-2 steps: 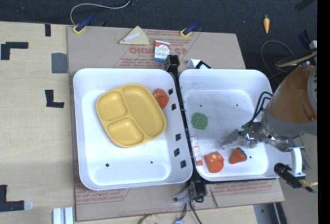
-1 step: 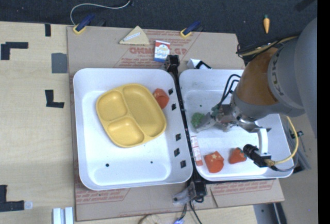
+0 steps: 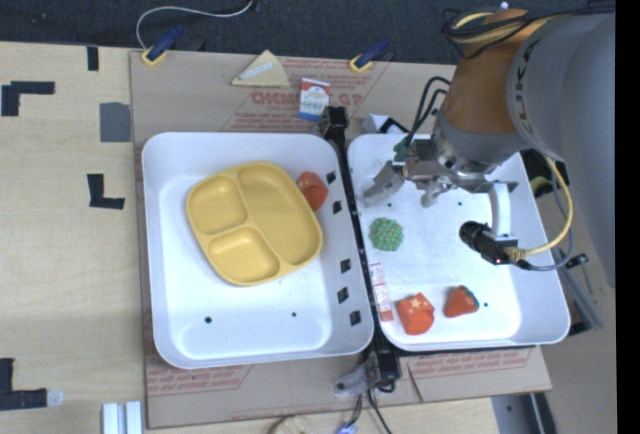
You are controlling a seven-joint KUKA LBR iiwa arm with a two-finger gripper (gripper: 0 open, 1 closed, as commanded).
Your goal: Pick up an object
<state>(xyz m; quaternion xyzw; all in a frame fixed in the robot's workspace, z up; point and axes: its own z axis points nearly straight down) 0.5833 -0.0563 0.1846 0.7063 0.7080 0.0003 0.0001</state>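
Observation:
The right bin (image 3: 530, 317) holds a green bumpy ball (image 3: 387, 234), an orange-red block (image 3: 416, 313) and a small red piece (image 3: 460, 302). My gripper (image 3: 408, 187) hangs over the upper part of that bin, above and slightly right of the green ball, with its two fingers spread apart and nothing between them. In the left bin (image 3: 170, 322) lies a yellow divided plate (image 3: 254, 221), and a red-orange object (image 3: 313, 189) rests against the plate's right edge.
A black divider (image 3: 350, 232) runs between the two bins. Behind the bins on the cardboard sit a small red, white and blue carton (image 3: 314, 99) and a tan wedge (image 3: 262, 70). The arm's grey body and cables cover the right bin's upper right.

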